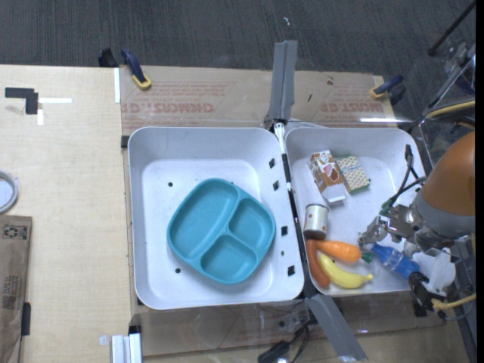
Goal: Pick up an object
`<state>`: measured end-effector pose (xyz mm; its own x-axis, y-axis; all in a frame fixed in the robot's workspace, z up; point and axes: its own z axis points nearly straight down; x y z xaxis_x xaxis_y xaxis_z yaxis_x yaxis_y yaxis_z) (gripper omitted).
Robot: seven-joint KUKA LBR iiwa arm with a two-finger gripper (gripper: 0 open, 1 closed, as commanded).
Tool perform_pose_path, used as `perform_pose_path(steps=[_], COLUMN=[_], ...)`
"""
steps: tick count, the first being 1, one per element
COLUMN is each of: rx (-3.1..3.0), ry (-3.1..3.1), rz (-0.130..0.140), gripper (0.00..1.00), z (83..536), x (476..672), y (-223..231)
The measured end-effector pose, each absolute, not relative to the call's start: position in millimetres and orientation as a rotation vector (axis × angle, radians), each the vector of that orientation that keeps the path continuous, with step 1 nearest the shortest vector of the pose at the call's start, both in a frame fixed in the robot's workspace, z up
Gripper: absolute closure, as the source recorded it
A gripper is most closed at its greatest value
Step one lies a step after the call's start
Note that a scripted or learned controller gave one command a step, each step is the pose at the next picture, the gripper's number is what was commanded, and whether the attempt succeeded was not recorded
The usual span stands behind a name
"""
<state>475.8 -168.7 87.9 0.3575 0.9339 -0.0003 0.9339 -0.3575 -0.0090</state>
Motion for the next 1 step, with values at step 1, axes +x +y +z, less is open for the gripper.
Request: perform_pose_path(steps=[1], rx=[-2.584], ry=[-1.779], rz=[0.003], gripper=[1.0], z=[96.0], x=[478.8], y=[-168.6])
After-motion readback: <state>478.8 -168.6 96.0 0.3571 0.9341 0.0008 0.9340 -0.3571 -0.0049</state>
